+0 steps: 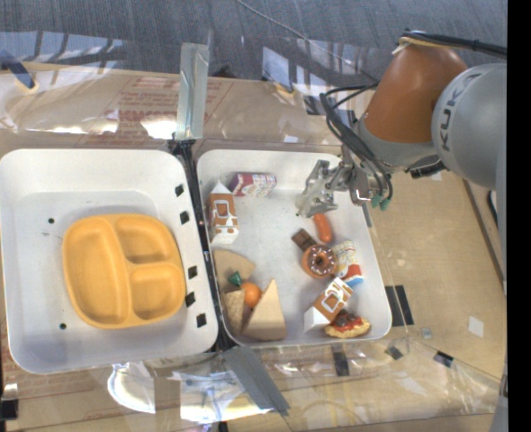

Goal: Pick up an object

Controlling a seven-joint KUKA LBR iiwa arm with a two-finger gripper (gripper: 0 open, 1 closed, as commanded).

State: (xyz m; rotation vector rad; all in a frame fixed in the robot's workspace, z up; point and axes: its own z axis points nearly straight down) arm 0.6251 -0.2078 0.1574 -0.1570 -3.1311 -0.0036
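Brown cardboard covers the bench under two white bins. Over the right bin [381,282] hangs the gripper [314,201], fingers narrowly parted with nothing between them. Just below it a small orange sausage [324,228] lies lengthwise, pointing up toward the fingertips (not touching). Farther below sit a donut [319,261] and cheese wedge [267,311]. Far left, the other bin [18,178] holds a yellow tray [121,270].

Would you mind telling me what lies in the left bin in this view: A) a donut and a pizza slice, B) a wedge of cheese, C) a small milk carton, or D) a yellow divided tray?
D: the yellow divided tray sits alone in the left bin, while the donut, the cartons and the other toy foods lie in the right bin.
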